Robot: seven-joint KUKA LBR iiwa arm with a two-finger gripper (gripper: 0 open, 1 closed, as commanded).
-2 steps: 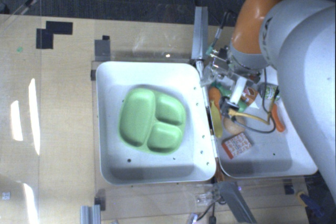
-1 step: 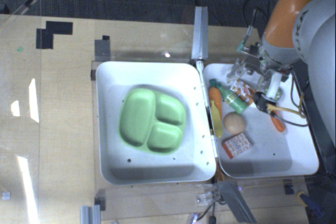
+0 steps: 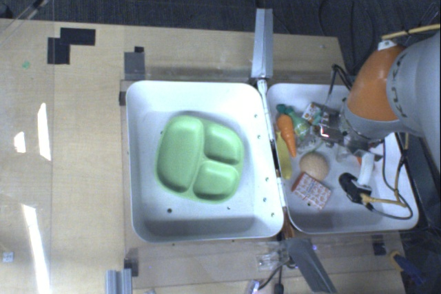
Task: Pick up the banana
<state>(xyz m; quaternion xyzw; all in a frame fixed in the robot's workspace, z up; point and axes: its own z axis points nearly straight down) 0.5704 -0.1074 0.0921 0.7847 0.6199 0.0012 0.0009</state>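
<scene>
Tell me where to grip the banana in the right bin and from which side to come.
The banana lies lengthwise along the right bin's left wall, with the carrot tight against its upper part. Probably best to come straight down on its lower half, level with the tan ball, where more of it shows. Close across its narrow width; the wall leaves little room on that side.

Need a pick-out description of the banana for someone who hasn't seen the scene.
Look in the right-hand bin, along its left wall by the divider. The banana lies there just below the orange carrot. It is the pale yellow strip, left of the round tan ball.
</scene>
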